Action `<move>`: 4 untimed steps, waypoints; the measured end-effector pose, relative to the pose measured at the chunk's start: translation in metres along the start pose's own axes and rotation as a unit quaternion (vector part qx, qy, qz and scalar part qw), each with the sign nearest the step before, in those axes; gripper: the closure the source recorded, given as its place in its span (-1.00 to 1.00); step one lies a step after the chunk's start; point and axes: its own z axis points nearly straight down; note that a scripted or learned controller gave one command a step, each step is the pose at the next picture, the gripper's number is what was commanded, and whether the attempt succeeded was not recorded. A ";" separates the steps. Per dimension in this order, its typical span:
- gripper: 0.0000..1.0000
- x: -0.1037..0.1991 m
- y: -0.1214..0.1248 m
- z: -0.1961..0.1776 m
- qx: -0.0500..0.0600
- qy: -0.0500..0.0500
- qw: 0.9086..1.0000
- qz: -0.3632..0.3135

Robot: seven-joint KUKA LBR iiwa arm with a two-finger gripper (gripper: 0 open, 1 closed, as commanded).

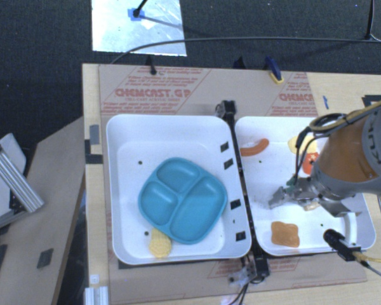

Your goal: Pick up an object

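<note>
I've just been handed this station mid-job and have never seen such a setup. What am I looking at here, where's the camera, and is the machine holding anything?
One camera, fixed above the bench, looks down at a slant on two shallow white bins: the left bin and the right bin. The grey and orange shape coming in from the right is a robot arm; its end effector sits low over the right bin. I cannot tell whether it holds anything. The left bin holds a blue divided plate and a yellow piece by the plate's near edge. The right bin holds a sausage-like piece and an orange-brown piece.
</note>
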 end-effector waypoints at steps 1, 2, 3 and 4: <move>1.00 0.000 0.001 -0.013 -0.002 0.000 1.000 -0.001; 1.00 0.005 -0.006 -0.064 -0.002 -0.001 1.000 -0.002; 1.00 0.005 -0.004 -0.117 -0.003 -0.001 1.000 -0.002; 1.00 0.049 0.011 -0.129 -0.002 0.000 1.000 -0.004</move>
